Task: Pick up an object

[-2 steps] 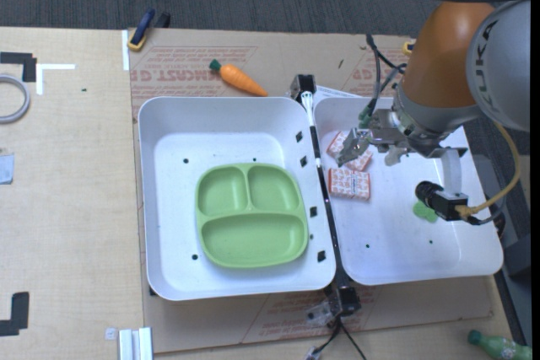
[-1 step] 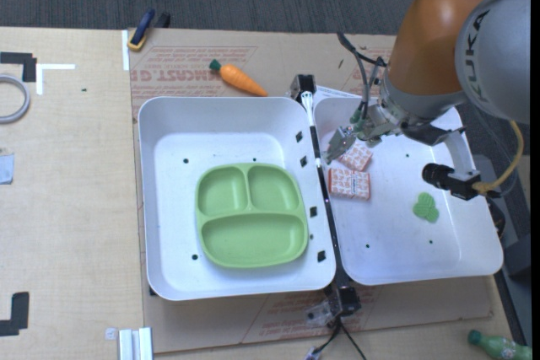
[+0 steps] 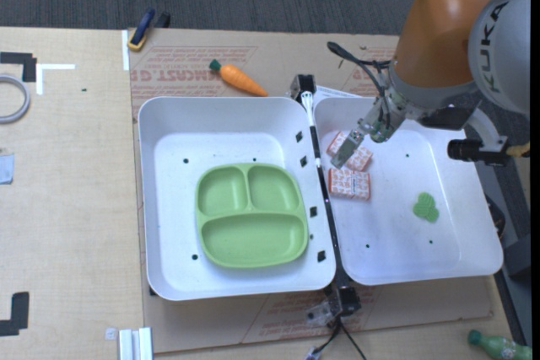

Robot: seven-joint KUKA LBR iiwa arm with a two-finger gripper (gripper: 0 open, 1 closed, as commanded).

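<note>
In the right bin (image 3: 439,261), near its left wall, lies a red-and-white patterned packet (image 3: 349,185). A second piece with the same pattern (image 3: 358,157) sits just above it, partly hidden by my gripper (image 3: 344,150). The gripper reaches in from the upper right and sits low over these packets, close to or touching the upper one. A small green lump (image 3: 426,207) rests in the right half of the same bin. A green divided plate (image 3: 251,215) lies in the left bin (image 3: 169,181).
A toy carrot (image 3: 239,78) lies on the cardboard behind the left bin. A blue and yellow tool (image 3: 142,28) sits at the far left of the cardboard. A green bottle (image 3: 498,343) lies at the bottom right corner. The wall between the bins is right beside the gripper.
</note>
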